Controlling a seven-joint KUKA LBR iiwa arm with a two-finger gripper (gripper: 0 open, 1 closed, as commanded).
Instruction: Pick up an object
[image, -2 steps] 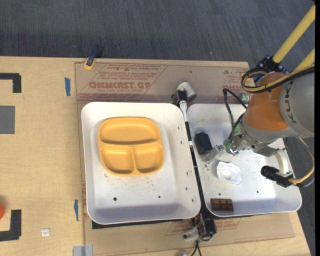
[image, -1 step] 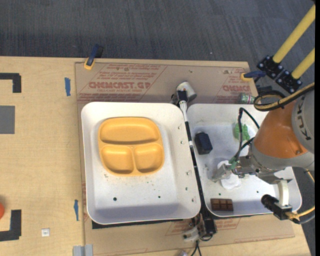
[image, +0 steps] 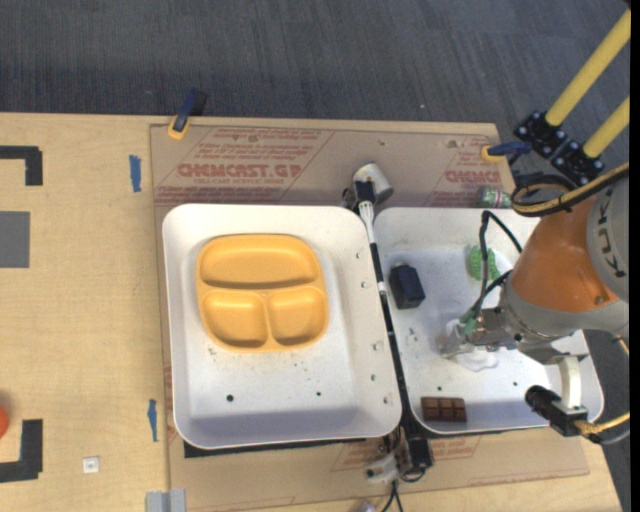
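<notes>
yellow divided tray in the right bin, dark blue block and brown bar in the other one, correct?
Not quite. The camera view shows the yellow divided tray in the left bin; the dark blue block and brown bar lie in the right bin.

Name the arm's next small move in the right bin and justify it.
Probably a short straight lift to test the grasp: the gripper sits low over a pale object in the right bin, apart from the dark blue block and brown bar.

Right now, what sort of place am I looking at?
Probably a robotics lab test bench: a robot arm reaches over two white bins, one holding a yellow divided tray, all on a taped-down cardboard sheet.
</notes>
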